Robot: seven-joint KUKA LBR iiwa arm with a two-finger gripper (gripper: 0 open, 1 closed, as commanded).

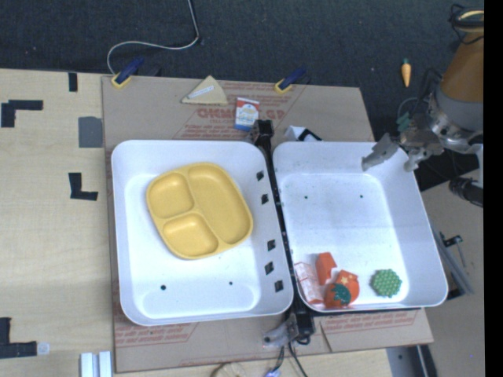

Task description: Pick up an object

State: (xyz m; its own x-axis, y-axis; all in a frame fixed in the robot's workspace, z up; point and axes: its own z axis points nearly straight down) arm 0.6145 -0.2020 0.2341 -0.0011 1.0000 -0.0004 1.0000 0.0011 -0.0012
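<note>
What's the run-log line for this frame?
arm: at right bin's far right corner | gripper: holds nothing | yellow tray: left bin | small items: right bin, near edge

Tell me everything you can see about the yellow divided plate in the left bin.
The yellow plate is a rounded, glossy tray that looks like plastic, split by raised ridges into three compartments: two smaller ones toward the left and near side, one larger along the right. It lies flat and right side up, turned at an angle, on the floor of the left bin, toward the far half. Nothing lies in it or touches it besides the bin floor.
</note>
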